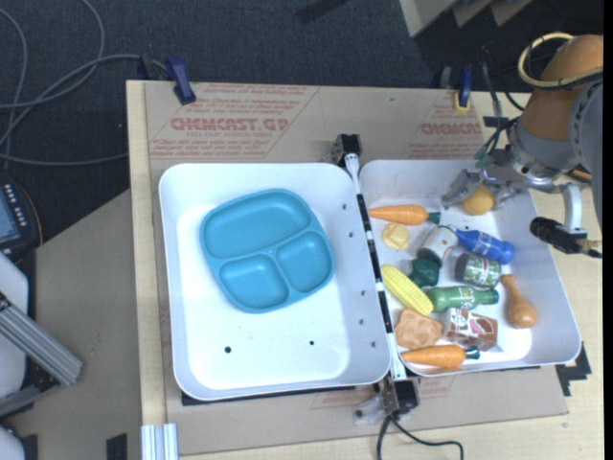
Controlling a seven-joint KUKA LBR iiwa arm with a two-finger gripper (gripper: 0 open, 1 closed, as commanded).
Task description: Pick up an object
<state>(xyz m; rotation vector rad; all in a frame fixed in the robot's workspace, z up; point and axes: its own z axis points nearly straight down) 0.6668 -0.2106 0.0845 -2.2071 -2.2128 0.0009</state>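
Note:
My gripper (476,192) hangs over the far part of the right bin (556,343), fingers spread open. A small yellow piece (478,200) lies just under it, between the two fingertips. Close by in the same bin are a carrot (397,214), a blue bottle (485,245), a small can (479,271), a corn cob (407,290), a green bottle (462,297) and a brown gourd (518,305).
The left bin (192,353) holds a blue divided plate (266,249). A second carrot (437,356), a tan piece (417,329) and a red-and-white packet (471,326) crowd the right bin's near end. A black divider (369,257) runs between the bins.

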